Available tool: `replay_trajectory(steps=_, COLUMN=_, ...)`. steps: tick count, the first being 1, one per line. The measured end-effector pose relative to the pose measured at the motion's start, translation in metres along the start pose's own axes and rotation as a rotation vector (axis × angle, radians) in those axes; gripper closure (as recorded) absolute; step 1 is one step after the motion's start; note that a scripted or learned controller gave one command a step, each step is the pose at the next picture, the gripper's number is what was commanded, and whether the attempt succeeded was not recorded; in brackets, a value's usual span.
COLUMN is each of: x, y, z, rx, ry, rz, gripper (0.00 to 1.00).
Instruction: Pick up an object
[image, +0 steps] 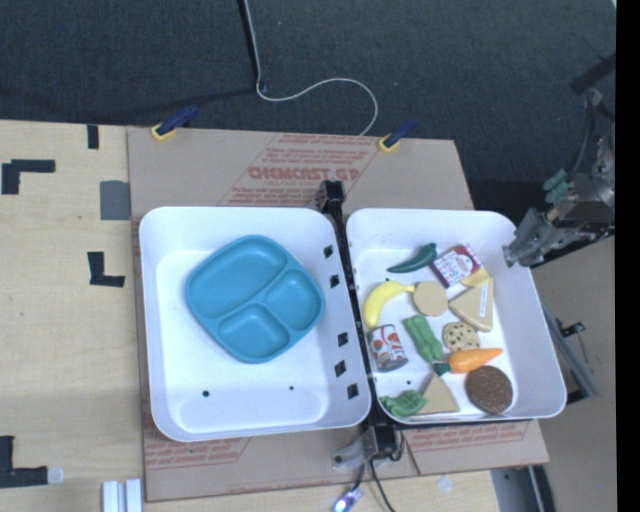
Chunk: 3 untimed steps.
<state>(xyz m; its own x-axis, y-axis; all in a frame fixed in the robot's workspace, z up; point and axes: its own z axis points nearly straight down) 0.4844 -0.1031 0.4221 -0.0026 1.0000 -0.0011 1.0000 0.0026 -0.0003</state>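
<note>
Well apart, toy food (440, 330) lies left of fingers (520, 250).

Both bins (160, 300) look like smooth white plastic with a faint sheen. The blue tray (254, 298) is matt plastic. Under them lies a brown cardboard sheet (290, 170), dull and printed in red. The tabletop (60, 330) is pale wood. The toy foods (440, 320) look like smooth plastic.
</note>
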Motion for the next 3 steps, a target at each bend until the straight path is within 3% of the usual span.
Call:
replay_trajectory(steps=1, x=0.068, y=0.0, z=-0.028, rx=-0.003, ry=0.002, rz=-0.006, gripper=1.0)
replay_trajectory(steps=2, x=0.108, y=0.0, z=-0.046, rx=-0.001, ry=0.002, rz=-0.003, gripper=1.0)
replay_trajectory(steps=3, x=0.141, y=0.0, z=-0.117, rx=-0.008, ry=0.002, rz=-0.002, gripper=1.0)
